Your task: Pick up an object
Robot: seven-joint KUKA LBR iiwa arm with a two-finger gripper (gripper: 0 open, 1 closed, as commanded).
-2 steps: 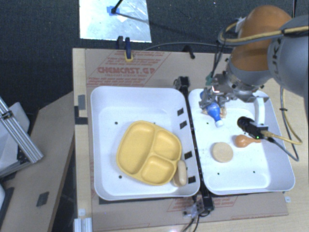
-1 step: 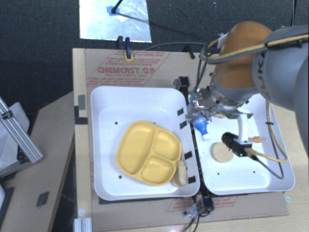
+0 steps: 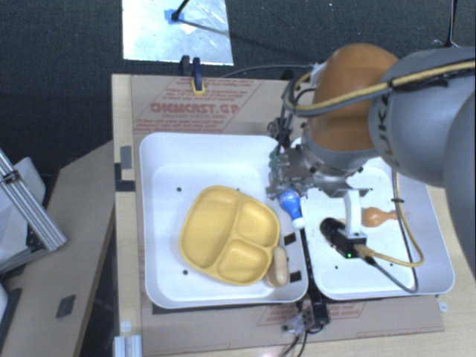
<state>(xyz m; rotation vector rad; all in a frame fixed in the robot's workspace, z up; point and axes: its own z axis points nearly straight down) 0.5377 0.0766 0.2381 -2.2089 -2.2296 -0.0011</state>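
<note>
- Camera view, right of centre: the arm [image 3: 420, 117] reaches in from the right edge and bends down over the wall shared by the two bins.
- The gripper [image 3: 285, 178] sits low at that wall, on the upper right rim of the left bin [image 3: 171, 166].
- Just under it lies a blue tube [image 3: 291, 204], white tip pointing to the lower right, along the divider. It looks like the target, given how closely the gripper sits over it.
- Claw state: I cannot tell whether it is apart or clamped. The wrist hides that spot, so no grasp can be called.
- Centre left: a yellow tray [image 3: 230, 234] lies flat in the left bin, too broad for an easy pinch.
- A tan roll [image 3: 278, 267] rests against the tray's lower right corner, near the bin's rim.
- In the right bin [image 3: 428, 274], an orange piece [image 3: 380, 216] lies apart from the tube, beyond the wrist.
- My read: the tube lies close against the wall, so a grip there is awkward and it could slip or tip.
</note>
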